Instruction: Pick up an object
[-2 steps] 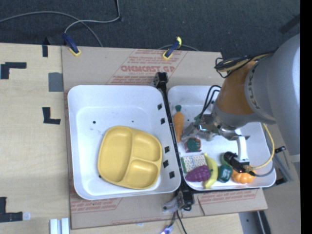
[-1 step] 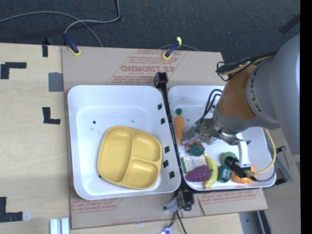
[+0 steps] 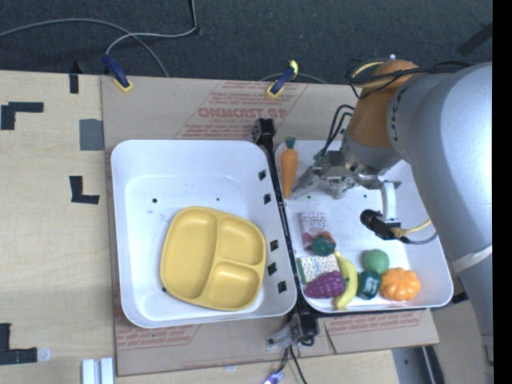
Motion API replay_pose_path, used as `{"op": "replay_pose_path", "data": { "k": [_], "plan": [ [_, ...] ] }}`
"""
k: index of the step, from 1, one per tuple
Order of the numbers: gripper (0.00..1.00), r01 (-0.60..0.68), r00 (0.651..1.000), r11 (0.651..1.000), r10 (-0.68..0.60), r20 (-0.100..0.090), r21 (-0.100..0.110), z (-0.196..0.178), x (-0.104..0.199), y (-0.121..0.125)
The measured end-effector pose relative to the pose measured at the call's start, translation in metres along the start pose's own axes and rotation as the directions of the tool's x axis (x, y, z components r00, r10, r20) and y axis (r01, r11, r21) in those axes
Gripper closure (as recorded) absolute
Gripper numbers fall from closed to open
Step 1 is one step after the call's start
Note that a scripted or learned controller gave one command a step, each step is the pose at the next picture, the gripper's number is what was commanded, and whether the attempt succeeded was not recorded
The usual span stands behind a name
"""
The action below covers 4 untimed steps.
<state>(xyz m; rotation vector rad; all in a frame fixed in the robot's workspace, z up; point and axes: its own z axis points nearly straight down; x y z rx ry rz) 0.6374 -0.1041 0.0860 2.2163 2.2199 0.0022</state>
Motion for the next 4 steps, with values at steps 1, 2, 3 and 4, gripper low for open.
{"op": "replay_pose_path", "data": {
  "k": [1,2,3,4],
  "plan": [
    [0.00,-0.001,1.000,1.000,0.001,-0.002,0.004,-0.001,0.004,-0.072],
    [0.00,-0.001,1.000,1.000,0.001,0.000,-0.002,-0.001,0.004,-0.101],
    [0.00,-0.001,1.000,1.000,0.001,-0.003,0.003,0.000,0.000,-0.092],
    [0.00,0.001,1.000,1.000,-0.001,-0.001,-0.002,-0.001,-0.003,-0.097]
  ]
}}
